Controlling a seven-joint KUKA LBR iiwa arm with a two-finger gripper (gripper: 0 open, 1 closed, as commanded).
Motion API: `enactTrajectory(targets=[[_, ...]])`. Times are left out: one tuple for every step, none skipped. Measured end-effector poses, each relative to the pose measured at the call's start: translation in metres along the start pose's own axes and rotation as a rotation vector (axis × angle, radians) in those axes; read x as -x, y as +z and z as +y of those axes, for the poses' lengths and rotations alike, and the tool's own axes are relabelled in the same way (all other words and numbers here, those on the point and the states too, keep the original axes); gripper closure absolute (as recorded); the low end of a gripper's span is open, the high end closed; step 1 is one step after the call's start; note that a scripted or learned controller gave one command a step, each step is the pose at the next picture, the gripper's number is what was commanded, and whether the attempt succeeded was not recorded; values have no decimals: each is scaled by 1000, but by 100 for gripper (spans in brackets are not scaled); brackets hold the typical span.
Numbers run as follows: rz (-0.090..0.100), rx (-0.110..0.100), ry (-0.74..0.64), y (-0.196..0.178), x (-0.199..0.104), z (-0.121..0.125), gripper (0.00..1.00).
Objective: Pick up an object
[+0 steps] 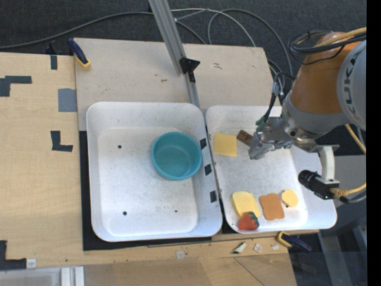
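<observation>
1. Two white bins side by side; right bin (pixel 309 222) used as landmark, near rim bare.
2. Nearest inside right bin, along its near edge: red strawberry-like piece (pixel 249 221), yellow piece (pixel 243 202) touching it, orange slab (pixel 272 207) just beside, small yellow round (pixel 290 198) near the bin's right side.
3. Mid right bin: gripper (pixel 257 150) hangs low over the floor; cannot tell how far the fingers are apart, nothing seen between them.
4. Yellow square (pixel 225 145) lies at the bin's left wall, just left of gripper.
5. Small brown block (pixel 243 137) sits beside gripper, farther back.
6. Left bin (pixel 107 159) holds teal bowl (pixel 176 155), upright, left of right bin.
</observation>
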State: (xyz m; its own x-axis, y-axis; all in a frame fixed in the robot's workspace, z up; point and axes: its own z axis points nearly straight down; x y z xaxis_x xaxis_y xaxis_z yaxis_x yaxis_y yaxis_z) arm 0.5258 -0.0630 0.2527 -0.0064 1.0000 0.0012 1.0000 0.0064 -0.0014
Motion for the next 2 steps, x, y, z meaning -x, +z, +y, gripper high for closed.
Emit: enactTrajectory(targets=[[0, 2, 0, 0, -44, 37, 100], [-1, 1, 1, 12, -89, 73, 100]])
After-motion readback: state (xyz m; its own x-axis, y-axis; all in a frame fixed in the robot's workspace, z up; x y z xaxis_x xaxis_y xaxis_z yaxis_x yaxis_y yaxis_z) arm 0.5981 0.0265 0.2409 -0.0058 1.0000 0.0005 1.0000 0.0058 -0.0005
